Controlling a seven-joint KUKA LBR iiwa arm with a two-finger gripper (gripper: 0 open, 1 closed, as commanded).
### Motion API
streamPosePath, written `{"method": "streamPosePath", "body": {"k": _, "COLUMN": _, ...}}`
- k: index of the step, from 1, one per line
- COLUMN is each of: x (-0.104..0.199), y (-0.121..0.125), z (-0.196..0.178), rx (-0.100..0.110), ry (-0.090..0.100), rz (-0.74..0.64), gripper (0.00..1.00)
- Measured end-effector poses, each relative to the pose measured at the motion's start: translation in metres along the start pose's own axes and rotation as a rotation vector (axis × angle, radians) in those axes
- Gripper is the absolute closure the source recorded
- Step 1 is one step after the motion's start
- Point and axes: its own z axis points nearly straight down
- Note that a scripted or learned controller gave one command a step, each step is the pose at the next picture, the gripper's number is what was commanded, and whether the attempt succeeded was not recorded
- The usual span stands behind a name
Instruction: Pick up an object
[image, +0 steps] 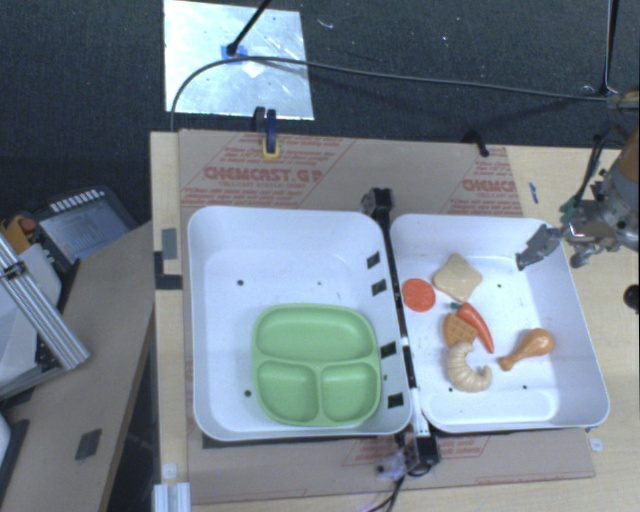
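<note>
Grey gripper (556, 243) is hovering at the right bin's (575, 300) upper right edge, fingers spread and gripping nothing; you are watching the approach. Next it needs lowering over the drumstick (527, 348) nearby.

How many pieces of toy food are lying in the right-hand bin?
5, all clustered mid-bin: a bread slice farthest back, a red tomato slice left of it, a carrot below, a shrimp nearest, and a chicken drumstick rightmost. Something small might hide beneath the carrot.

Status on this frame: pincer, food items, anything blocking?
Pincer above right bin's far edge, holding nothing. Toy food clustered in bin, untouched. Nothing blocking.
</note>
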Motion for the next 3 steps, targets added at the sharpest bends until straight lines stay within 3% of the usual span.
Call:
{"method": "streamPosePath", "body": {"k": 1, "x": 0.001, "y": 0.002, "z": -0.007, "rx": -0.012, "ry": -0.003, "rz": -0.003, "gripper": 0.00}}
{"method": "streamPosePath", "body": {"k": 3, "x": -0.008, "y": 0.017, "z": 0.109, "rx": -0.009, "ry": -0.002, "rz": -0.001, "gripper": 0.00}}
